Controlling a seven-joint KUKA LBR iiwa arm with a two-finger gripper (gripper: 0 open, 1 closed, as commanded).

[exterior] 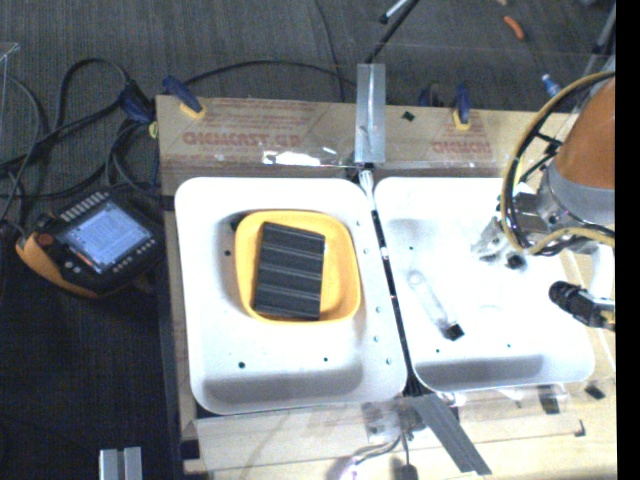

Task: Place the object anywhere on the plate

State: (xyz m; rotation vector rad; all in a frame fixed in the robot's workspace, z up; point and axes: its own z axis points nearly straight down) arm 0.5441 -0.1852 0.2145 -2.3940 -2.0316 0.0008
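Dark ribbed carpet surrounds the wooden bench [300,138], and at its far left we see a teach pendant [88,243] with a lit screen and orange casing lying on the floor, black cables looping away from it. Blue clamps [180,95] grip the bench's back edge, where a cardboard strip carries printed lettering.

Moving right, we come to the left bin [200,348], a shallow white plastic tray with rounded corners. Toward its back sits a yellow plate [343,278], squarish with soft corners, and on the plate lies a dark grey rectangular block [290,269] with ridges running across it, resting flat and nearly filling the plate's middle.

A metal bar [371,113] stands upright at the back edge where the two bins meet. The right bin [480,368] matches the first; near its centre, slightly toward the front, lies a small clear tube-like object with a black end [437,311].

At the right bin's right edge we see the arm [600,148], orange band above grey wrist, wrapped in yellow and black cables. The gripper [515,238] hangs over the bin's back right part; we cannot tell how it is set.
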